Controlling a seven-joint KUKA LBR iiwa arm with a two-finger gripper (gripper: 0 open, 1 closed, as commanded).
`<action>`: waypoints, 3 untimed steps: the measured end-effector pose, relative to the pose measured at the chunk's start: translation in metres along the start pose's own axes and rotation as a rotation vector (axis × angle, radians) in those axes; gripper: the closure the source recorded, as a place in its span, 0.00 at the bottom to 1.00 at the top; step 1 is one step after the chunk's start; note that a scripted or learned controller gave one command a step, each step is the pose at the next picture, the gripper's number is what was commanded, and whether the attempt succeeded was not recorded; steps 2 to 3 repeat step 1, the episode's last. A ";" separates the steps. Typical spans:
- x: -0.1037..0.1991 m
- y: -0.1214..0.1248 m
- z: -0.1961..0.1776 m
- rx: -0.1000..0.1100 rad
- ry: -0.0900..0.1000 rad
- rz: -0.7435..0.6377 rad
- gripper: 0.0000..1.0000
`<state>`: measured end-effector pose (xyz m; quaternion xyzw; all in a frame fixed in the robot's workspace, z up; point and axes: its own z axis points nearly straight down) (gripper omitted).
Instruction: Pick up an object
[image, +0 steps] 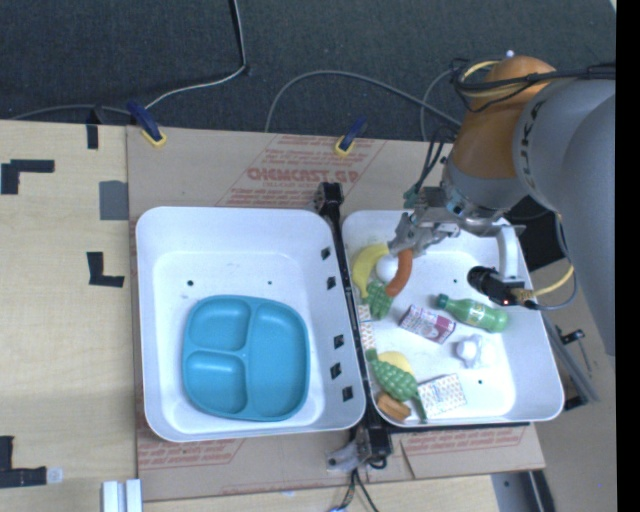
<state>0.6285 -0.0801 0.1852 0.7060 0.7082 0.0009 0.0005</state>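
Now | jaws (413, 240): state unclear, above orange sausage (401, 272) | sausage axis: upper-right to lower-left

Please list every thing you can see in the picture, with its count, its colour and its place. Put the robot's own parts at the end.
bins: 2, white, side by side on the bench
divided plate: 1, light blue, in the left bin
bottle: 1, green, right bin, right of middle
orange sausage-shaped toy: 1, orange, right bin, top left, just below the gripper
egg: 1, white, on a yellow item, right bin, top left
small packet: 1, pink and white, middle of the right bin
flat patterned packet: 1, white with print, right bin, near edge
clamps: 2, blue and yellow, on the cardboard's far edge
arm: 1, grey with orange band, from the right
gripper: 1, grey, above the right bin's top left
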 end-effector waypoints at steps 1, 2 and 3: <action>0.064 -0.047 0.001 0.004 0.000 0.001 1.00; 0.064 -0.047 0.001 0.004 0.000 0.001 1.00; 0.064 -0.047 0.001 0.004 0.000 0.001 1.00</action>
